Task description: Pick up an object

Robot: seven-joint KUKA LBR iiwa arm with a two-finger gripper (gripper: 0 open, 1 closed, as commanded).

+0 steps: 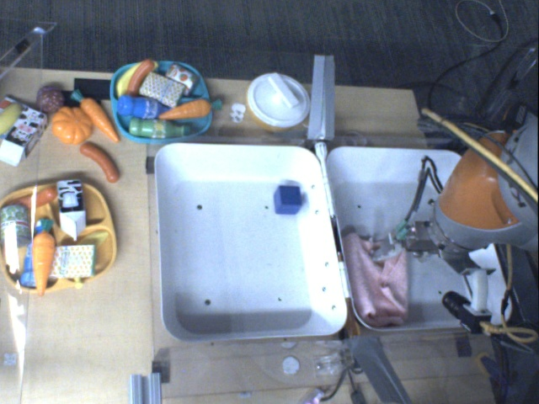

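A small blue cube [288, 199] lies in the left white bin [210, 310], near its upper right corner. A crumpled pink cloth [379, 283] lies along the left wall of the right white bin [379, 171]. My gripper [394, 244] reaches in from the right and sits low over the cloth's upper end, touching or nearly touching it. The arm's orange band [476, 194] is just behind the wrist. The gripper's tip is small and partly merged with the cloth.
A metal divider post [320, 99] stands between the bins at the back. A white lidded bowl [278, 99], a blue bowl of toy food [160, 101] and a yellow plate of toy food [59, 234] sit outside the left bin. Cables [480, 141] run at the right.
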